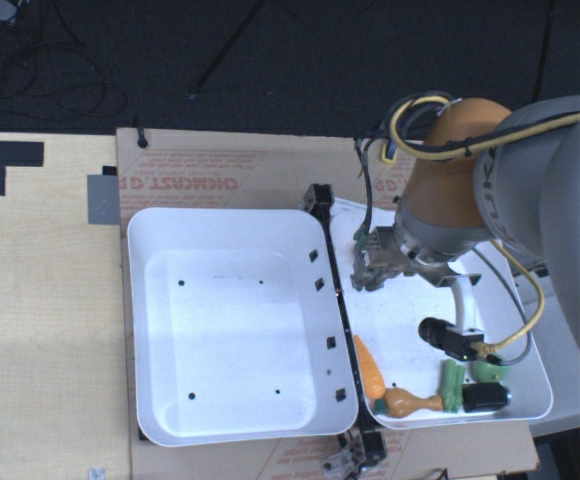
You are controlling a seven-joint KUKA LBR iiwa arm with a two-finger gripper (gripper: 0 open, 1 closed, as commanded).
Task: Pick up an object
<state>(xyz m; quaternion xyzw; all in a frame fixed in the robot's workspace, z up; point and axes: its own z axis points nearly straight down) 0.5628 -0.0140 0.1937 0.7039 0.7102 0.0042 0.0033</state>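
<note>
On the pale wooden surface (pixel 40 348) lies a cardboard sheet (pixel 220 173) with red print, and on it stand 2 shallow white bins side by side, their inner walls meeting. The left bin (pixel 145 268) shows a white floor dotted with a few small dark marks. The grey arm (pixel 470 183), with its orange band, comes in from the right edge and ends in the hand (pixel 368 266). The hand hangs over the far-left part of the right bin (pixel 395 323), just beside the wall between the 2 bins. Whether the hand is released or clenched cannot be told from this angle. The things to pick are gathered along the near edge of the right bin, apart from the hand. An orange carrot (pixel 369 368) lies along the left wall with its thin tip toward the far edge. Just beside its thick end, in the near-left corner, rests an orange gourd-shaped toy (pixel 407 402). To its right stands a green piece (pixel 453 386), and next to that, toward the near-right corner, a black block (pixel 485 397).
</note>
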